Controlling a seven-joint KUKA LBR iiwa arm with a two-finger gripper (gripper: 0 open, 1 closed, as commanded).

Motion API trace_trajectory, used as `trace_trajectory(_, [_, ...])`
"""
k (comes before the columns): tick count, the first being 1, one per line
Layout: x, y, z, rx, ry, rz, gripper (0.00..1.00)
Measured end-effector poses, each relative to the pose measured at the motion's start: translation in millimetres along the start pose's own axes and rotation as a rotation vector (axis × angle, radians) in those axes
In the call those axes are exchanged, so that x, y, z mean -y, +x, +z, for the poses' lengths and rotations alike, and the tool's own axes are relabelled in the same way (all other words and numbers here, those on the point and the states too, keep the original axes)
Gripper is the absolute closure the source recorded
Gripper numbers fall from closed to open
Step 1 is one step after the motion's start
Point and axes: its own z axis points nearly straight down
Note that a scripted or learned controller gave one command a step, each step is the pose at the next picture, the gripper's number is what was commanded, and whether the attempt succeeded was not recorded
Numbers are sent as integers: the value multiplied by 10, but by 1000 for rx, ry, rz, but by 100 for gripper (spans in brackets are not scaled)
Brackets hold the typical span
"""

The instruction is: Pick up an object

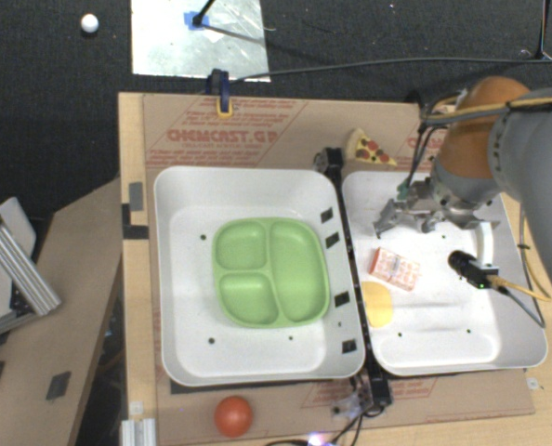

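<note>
Below-left of pincer (pixel 408 214), near: pink packet (pixel 394 268), long axis slanting down-right. Yellow piece (pixel 377 303) farther below. Pincer state: cannot tell. You steer down-left.

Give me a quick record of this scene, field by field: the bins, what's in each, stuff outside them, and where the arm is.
left bin: holds a green divided tray
right bin: holds a small pink-and-white packet and a yellow round piece near its left wall
outside the bins: toy pizza slice above the right bin; red ball below the left bin
arm: reaches in from the right, over the right bin
gripper: above the upper part of the right bin, nothing seen between its fingers
task state: no object picked yet
</note>
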Motion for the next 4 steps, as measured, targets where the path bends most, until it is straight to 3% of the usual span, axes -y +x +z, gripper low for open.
trace_trajectory(1, [-11, -1, -126, 1, -4, -1, 100])
trace_trajectory(4, [-126, 32, -1776, 1, -5, -3, 100])
